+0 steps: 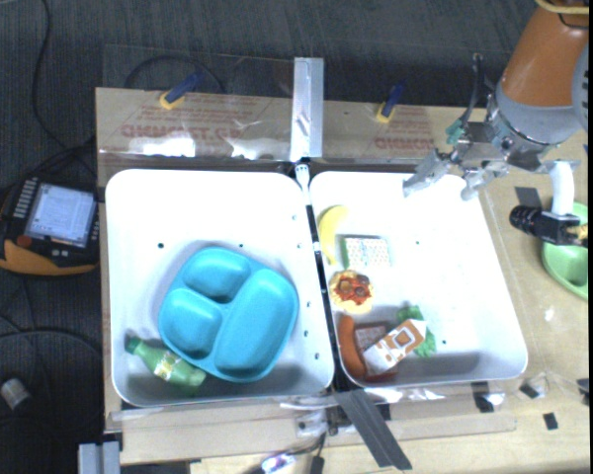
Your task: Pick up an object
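Two white bins sit side by side: the left bin point(128, 205) carries one blue divided plate point(227, 311) and one green bottle point(164, 360) in its near-left corner. The right bin point(465, 275) holds five small things along its left edge: a brown pouch point(354, 349), carton point(397, 342), speckled box point(365, 253), banana point(330, 223), pizza toy point(351, 288). The gripper point(441, 178), fingers spread and empty, hangs over the far edge, well apart from them

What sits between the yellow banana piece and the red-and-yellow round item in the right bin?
In the camera view, a small green-patterned packet lies between the banana piece and the round red-and-yellow item, slightly to the right of their line.
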You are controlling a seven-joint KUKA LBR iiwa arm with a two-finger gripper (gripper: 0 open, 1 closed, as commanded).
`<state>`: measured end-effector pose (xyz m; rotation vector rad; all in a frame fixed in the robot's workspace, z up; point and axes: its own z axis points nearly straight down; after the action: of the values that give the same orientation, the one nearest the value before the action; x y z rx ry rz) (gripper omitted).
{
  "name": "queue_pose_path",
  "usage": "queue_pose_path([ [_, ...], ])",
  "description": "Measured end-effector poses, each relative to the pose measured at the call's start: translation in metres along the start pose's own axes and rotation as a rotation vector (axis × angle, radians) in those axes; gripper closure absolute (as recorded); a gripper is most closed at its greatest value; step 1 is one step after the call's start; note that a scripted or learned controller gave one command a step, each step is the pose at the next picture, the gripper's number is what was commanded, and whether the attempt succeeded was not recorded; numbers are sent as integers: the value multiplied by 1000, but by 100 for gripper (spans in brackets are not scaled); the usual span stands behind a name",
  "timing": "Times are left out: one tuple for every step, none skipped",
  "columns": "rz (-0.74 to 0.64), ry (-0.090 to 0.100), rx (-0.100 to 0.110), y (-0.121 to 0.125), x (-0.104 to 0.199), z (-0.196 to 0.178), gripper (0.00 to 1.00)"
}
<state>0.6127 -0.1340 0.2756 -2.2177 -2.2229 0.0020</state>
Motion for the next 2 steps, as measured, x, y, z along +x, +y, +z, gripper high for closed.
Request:
queue_pose_path([
  [-65,-2,2,44,38,106,0],
  [-163,-4,-1,43,-36,34,0],
])
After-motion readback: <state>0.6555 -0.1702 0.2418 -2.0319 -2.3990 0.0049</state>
